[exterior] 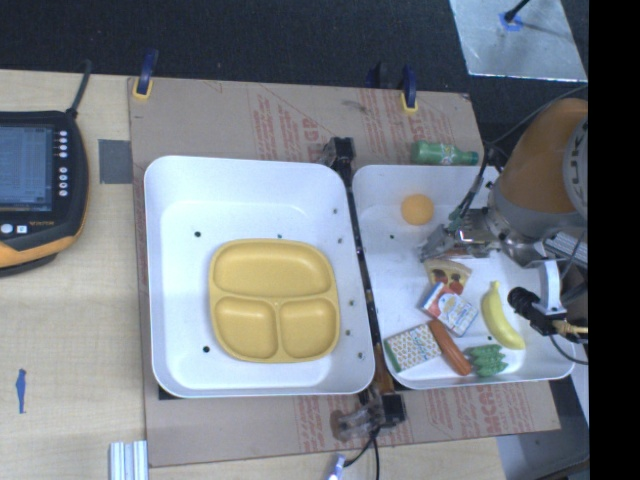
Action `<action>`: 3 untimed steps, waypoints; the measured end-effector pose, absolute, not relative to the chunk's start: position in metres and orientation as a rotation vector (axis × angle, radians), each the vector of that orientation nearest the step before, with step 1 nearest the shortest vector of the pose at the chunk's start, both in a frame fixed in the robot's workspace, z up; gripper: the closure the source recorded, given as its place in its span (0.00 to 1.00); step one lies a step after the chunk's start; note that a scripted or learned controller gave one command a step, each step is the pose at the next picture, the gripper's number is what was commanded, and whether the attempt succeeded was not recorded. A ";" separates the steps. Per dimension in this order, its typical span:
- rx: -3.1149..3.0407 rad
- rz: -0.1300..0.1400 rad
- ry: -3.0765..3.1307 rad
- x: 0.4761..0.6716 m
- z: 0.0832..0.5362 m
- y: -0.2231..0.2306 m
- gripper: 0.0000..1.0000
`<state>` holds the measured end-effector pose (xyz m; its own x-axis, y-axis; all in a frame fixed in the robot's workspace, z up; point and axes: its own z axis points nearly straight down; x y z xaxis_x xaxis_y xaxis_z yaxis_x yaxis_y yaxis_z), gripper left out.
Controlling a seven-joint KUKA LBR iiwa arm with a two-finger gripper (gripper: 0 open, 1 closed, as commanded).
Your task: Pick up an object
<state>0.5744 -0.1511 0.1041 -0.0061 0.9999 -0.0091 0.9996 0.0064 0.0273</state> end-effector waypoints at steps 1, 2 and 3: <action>2.214 0.000 2.221 0.552 0.094 -0.138 0.00; 2.212 -0.003 2.224 0.552 0.105 -0.139 1.00; 2.212 -0.003 2.224 0.552 0.105 -0.139 0.00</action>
